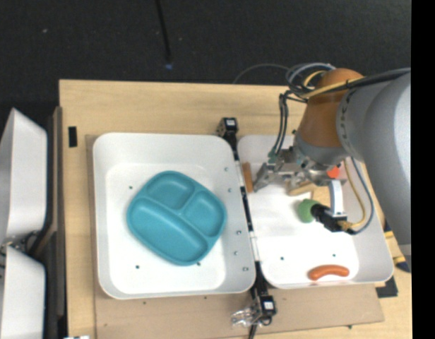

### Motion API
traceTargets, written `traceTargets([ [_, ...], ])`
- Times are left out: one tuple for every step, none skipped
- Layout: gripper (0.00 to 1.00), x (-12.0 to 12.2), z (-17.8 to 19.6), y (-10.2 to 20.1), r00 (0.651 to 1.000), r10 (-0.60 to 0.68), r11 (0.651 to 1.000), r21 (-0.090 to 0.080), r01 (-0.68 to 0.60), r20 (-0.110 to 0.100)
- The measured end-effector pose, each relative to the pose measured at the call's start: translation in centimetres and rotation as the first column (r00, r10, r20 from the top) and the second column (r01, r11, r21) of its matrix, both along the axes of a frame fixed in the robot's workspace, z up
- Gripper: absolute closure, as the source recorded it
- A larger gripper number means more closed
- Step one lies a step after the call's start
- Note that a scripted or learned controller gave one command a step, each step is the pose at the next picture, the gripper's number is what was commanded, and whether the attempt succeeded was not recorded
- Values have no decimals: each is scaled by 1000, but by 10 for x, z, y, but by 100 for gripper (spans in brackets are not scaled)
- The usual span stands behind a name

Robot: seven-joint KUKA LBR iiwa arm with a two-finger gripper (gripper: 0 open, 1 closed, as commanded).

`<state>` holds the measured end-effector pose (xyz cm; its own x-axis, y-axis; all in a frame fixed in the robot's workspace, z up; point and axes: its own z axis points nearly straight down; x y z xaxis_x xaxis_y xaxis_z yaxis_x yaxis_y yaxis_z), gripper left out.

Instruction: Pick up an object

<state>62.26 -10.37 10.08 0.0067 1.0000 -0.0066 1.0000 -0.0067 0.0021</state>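
Note:
My gripper (279, 175) hangs low over the back left part of the right bin (288, 260), under the arm's orange band. A small green object (304, 210) lies just in front of it and to its right, apart from it. Near the bin's front edge rests an orange sausage-shaped object (328, 272). A thin brown piece (248, 181) sits at the bin's left rim, just to the left of the gripper. Nothing is visibly held.
The left bin (104, 189) holds a teal divided plate (176, 217) near its middle. Cables and a black fitting (332, 221) hang from the wrist over the right bin's right side. Small clamps (227, 126) sit between the bins at back and front.

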Motion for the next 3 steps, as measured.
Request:
traceTargets([
  [100,1,12,0,1000,-10,1000,3,10,6],
  [100,-1,55,-1,1000,0,1000,7,0,1],
  [100,0,120,-1,1000,9,1000,6,-9,6],
])
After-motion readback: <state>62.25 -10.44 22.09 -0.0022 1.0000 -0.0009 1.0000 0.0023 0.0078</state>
